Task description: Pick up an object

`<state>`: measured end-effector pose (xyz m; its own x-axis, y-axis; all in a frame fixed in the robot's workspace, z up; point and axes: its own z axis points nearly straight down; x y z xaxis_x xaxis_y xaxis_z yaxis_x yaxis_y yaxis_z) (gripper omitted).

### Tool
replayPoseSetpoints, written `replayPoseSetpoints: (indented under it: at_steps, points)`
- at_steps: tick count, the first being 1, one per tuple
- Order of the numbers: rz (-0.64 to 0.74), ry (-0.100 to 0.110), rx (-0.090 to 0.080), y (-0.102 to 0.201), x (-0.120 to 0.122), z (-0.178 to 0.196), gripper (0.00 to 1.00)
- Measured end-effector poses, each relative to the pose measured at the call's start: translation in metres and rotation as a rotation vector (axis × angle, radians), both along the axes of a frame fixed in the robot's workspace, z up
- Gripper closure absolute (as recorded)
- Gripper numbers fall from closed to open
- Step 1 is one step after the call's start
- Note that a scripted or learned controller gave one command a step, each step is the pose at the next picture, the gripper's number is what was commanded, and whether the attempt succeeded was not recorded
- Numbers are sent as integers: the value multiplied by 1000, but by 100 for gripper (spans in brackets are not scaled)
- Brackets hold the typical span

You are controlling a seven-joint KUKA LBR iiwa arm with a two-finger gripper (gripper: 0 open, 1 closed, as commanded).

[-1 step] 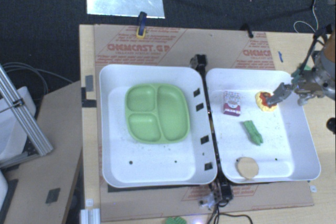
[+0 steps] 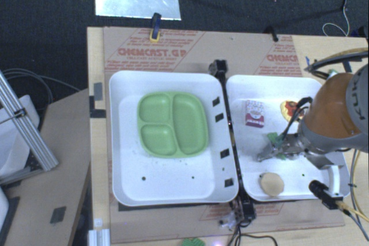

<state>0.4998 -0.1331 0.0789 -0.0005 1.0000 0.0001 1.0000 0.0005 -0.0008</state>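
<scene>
At the near rim of the right bin [image 2: 277,196]: a round tan object, the puck [image 2: 271,183], is seen lying free, just beside the front wall and near the pincer.
Pincer [image 2: 268,152]: it is seen low over the right bin's floor, pointed leftward; whether it is open or closed cannot be told, since the tips are blurred against the white floor.
Green piece [image 2: 273,138]: a small green object is seen touching or just behind the pincer's upper side; it cannot be told whether it is held, so no grip is claimed.
Risk, green piece: if it is only brushed, it is judged likely to be pushed aside and no lift made.
Risk, puck: a rounded, low shape so near the wall is judged likely to roll or slip from a closing grip.
Packet [image 2: 254,113]: a red-and-white packet is seen lying flat farther back; a flat thing is judged hard to get under.
Yellow-red item [image 2: 289,108]: it is partly hidden by the arm [image 2: 334,109], and could be knocked by it.
Left bin [image 2: 124,124]: a green tray [image 2: 173,124] is seen there, well apart from the pincer.
</scene>
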Motion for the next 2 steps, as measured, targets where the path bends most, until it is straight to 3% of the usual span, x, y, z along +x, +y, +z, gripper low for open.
replayPoseSetpoints:
  at_steps: [1, 2]
  points:
    - [6, -7, -1, 2, 49, 6, 0]
    - [3, -4, 0, 2, 47, 16, 100]
